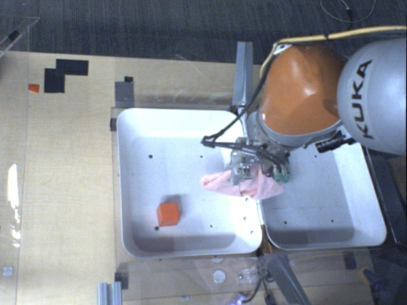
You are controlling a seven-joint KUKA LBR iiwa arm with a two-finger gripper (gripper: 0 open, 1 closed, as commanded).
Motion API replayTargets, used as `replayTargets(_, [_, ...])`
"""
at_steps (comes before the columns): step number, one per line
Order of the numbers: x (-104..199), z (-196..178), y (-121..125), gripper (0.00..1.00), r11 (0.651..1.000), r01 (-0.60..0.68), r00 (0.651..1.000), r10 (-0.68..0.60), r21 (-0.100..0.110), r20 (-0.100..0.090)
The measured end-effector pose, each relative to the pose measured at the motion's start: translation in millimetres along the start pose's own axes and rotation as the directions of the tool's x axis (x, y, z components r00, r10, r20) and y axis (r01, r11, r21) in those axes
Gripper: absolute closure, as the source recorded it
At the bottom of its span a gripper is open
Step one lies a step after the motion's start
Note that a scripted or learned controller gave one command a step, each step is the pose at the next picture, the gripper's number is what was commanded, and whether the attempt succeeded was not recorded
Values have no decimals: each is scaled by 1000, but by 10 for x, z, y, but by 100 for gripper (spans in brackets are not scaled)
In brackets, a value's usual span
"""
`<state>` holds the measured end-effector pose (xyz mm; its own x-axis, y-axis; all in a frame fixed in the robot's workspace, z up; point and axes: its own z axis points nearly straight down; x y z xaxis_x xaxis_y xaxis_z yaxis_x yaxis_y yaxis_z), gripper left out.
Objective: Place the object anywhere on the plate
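"KUKA" reads on the arm (372,94); gripper (249,170) clasps a pink cloth (245,184) over the left bin's (137,170) right edge; orange block (168,214) near its bottom edge

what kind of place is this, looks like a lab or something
Probably a robotics lab or test cell: a KUKA arm reaches over two shallow white bins set on a wooden bench, with just a pink cloth and an orange block as test objects.

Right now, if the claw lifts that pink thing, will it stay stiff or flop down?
Probably flop: the pink cloth lies crumpled and draped over the wall between the two bins, bending to their shape. It looks thin, so likely light. It may snag or slide rather than roll.
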<state>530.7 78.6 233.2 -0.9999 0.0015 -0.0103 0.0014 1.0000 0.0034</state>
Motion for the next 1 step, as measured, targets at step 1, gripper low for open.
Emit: replayTargets(1, [-1, -2, -2, 0, 1000, 0, 1000, 0, 0, 0])
